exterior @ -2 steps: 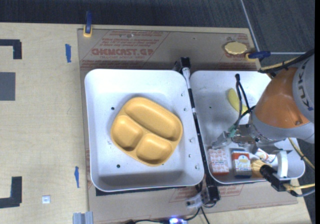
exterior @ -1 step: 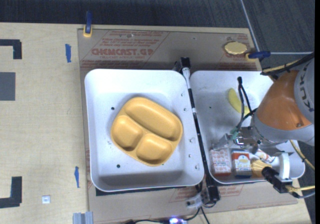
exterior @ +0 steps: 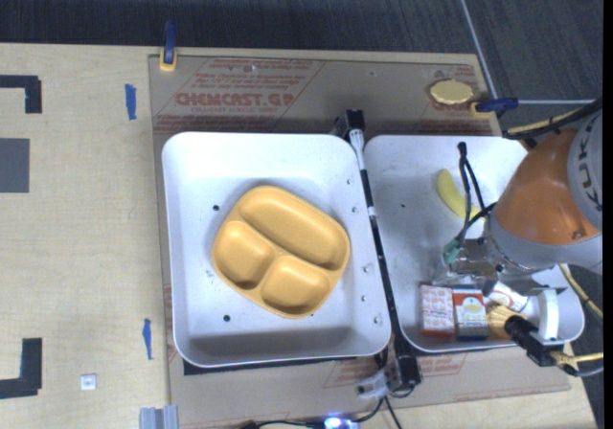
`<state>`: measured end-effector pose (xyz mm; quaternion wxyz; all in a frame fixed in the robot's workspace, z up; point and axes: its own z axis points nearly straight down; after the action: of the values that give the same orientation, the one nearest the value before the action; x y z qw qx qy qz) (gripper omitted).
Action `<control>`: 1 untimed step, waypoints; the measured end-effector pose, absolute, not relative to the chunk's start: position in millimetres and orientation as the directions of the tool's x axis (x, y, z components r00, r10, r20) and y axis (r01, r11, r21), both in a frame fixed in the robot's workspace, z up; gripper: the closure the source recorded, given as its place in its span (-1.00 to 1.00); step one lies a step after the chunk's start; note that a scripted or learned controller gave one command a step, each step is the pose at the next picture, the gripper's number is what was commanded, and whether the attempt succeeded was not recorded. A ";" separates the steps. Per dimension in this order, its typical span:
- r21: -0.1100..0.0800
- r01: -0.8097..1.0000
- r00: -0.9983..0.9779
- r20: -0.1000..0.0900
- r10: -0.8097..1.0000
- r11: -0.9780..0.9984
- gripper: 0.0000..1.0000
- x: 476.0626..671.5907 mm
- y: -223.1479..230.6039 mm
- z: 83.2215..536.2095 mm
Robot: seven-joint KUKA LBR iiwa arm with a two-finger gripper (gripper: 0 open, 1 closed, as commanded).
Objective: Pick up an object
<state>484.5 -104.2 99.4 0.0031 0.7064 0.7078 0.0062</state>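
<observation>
Quick read on where you're at: nothing is picked up yet, as far as I can see. Your arm [exterior: 551, 197] is reaching over the right bin [exterior: 402, 159], with the claw [exterior: 469, 259] hanging low near that bin's near side. The wrist blocks the business end, so I can't tell if the claw is released or clenched, and I see nothing gripped in it.

The closest candidate is the small printed carton [exterior: 450, 310], lying flat on the bin floor against the near wall, just below the claw. Whether they're touching, I can't say. There's also a yellow banana-shaped piece [exterior: 450, 192] further back in the same bin, clear of the claw. Over in the left bin [exterior: 182, 226], a big yellow divided tray [exterior: 280, 250] sits well apart from the arm, so I doubt that's your target.

My guess is you're in the approach or descent stage. The grip itself, the lift and getting the thing clear of the tabletop [exterior: 77, 226] are all left to do.
</observation>
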 end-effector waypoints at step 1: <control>0.002 1.000 -0.002 0.002 1.000 0.002 1.00 503.4 0.9 185.0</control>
<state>503.4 0.9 185.0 0.0001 0.7063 0.7079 0.0012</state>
